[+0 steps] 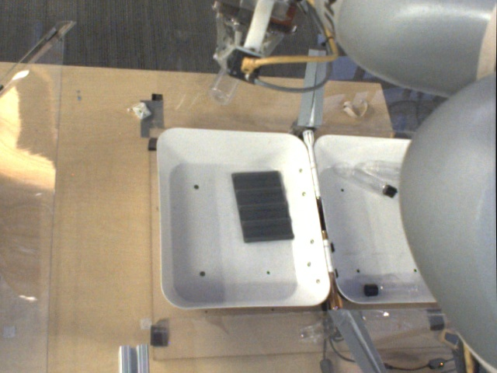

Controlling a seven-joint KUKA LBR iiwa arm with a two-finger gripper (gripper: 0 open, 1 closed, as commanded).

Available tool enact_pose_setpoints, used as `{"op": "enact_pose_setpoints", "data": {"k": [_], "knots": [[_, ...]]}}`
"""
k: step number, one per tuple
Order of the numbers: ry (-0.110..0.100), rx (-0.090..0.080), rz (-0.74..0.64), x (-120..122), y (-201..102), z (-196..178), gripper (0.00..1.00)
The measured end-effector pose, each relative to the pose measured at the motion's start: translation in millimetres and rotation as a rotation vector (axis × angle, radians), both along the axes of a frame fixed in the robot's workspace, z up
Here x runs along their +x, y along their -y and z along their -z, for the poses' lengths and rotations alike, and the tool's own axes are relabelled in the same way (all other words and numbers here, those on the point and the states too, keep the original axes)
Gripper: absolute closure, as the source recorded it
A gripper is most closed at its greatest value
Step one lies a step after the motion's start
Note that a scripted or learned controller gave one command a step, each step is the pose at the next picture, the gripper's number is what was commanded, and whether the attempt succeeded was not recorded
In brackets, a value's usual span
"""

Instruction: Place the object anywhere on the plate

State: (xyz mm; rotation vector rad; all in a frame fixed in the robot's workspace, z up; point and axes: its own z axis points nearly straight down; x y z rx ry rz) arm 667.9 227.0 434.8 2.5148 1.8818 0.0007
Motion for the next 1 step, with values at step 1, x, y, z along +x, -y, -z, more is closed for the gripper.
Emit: {"op": "enact_pose_setpoints", "data": {"k": [1], "knots": [[-0.002, 0.002, 0.739, 0.4, -6.4, 0.1, 1.0]]}}
